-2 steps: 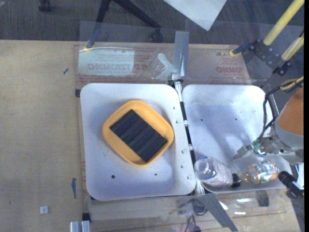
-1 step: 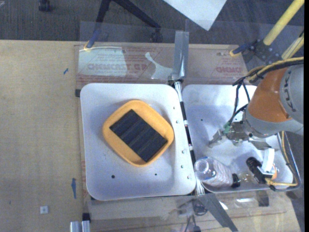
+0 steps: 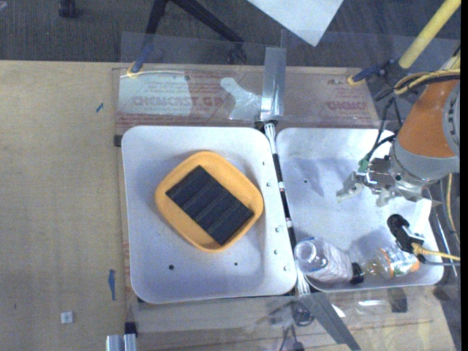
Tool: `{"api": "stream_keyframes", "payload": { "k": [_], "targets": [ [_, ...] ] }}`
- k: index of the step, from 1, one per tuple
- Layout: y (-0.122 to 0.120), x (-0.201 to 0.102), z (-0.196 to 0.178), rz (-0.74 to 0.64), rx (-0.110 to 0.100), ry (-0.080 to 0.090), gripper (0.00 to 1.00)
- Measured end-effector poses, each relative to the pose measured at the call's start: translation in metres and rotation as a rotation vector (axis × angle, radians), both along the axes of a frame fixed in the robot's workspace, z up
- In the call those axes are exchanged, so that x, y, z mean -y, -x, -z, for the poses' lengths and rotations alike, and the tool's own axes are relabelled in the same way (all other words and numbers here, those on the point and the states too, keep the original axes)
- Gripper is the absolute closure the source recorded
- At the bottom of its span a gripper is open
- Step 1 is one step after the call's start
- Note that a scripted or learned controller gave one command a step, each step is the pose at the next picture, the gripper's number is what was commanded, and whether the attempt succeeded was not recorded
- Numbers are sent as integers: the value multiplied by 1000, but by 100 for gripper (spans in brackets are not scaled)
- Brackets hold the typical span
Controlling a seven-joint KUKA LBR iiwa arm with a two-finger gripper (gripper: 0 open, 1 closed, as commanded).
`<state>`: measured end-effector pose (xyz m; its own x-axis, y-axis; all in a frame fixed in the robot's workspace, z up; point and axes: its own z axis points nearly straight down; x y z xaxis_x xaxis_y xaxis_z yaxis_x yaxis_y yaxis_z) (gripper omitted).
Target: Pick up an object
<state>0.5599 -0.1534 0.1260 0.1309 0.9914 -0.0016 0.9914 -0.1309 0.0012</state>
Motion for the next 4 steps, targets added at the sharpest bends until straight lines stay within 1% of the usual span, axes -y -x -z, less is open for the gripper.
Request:
{"api": "stream_keyframes", "payload": {
  "k": [1,2,3,4],
  "targets": [
    [81,-50,23,-73,-3,-2,0],
    [26,6,2,16,-1,-1,0],
    [73,32,38,-55,5,-2,0],
    [79,-37,-8,165,-2,-1,0]
  ]
}}
